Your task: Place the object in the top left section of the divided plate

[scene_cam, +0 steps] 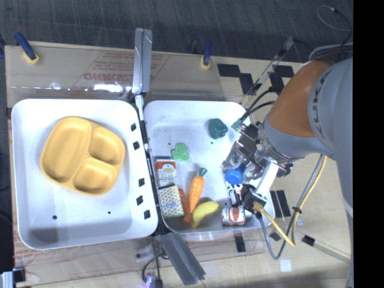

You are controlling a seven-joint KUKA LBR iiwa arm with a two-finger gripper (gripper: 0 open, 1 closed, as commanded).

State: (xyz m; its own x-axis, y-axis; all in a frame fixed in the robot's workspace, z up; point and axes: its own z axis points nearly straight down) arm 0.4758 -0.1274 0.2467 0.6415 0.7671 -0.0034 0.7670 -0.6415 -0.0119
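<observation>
A yellow divided plate [81, 155] lies in the left bin [36, 221], with one large section and two smaller ones. My gripper [239, 171] hangs low over the right side of the right bin [180, 116]. A small blue object [233, 176] sits right at the gripper's tip; whether it is held is unclear. Just below it is a black-and-white item [237, 192], and a small can [233, 216] lies at the bin's front right corner.
The right bin also holds a teal lump [217, 128] near the back, a green piece [180, 152], a red-and-white carton [167, 174], a second carton [171, 201], a carrot [195, 188] and a banana [205, 211]. A metal divider [142, 62] rises between the bins.
</observation>
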